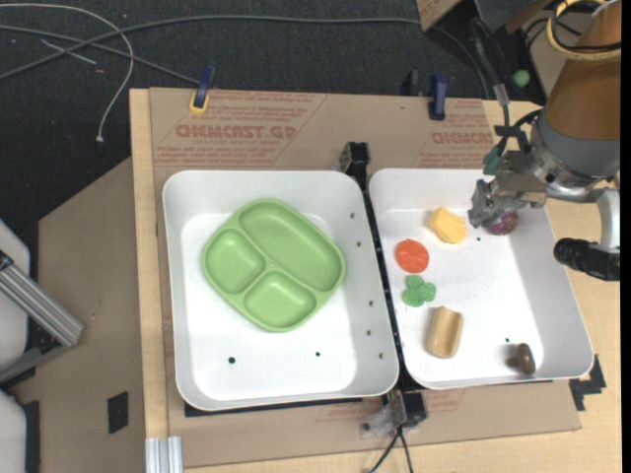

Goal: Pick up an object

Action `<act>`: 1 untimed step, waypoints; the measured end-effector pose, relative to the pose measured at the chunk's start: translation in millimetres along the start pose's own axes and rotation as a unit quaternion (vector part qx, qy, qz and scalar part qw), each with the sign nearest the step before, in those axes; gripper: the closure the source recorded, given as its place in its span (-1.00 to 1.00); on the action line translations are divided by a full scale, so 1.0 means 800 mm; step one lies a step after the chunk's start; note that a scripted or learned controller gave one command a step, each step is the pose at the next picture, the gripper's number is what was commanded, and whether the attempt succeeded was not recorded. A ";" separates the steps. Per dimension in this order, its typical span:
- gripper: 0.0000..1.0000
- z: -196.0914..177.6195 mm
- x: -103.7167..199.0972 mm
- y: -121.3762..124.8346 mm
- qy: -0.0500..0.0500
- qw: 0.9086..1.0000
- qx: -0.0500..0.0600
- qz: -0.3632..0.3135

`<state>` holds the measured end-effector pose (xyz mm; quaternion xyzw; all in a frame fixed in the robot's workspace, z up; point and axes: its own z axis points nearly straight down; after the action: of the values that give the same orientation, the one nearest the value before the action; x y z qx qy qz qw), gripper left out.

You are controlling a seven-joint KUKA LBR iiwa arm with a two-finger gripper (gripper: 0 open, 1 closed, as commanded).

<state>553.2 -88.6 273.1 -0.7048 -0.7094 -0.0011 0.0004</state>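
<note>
Claw [492, 212] low over right bin [552, 294], arm reaching from right.

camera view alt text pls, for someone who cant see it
A grey robot arm reaches in from the right, its gripper low over a purple object in the right bin, which also holds yellow, red, green, tan and brown items. The left bin holds a green divided plate.
</note>
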 end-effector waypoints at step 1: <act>1.00 0.023 0.073 0.012 0.000 1.000 0.002 0.000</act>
<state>562.7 -30.5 254.8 -0.7048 -0.7094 0.0002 0.0024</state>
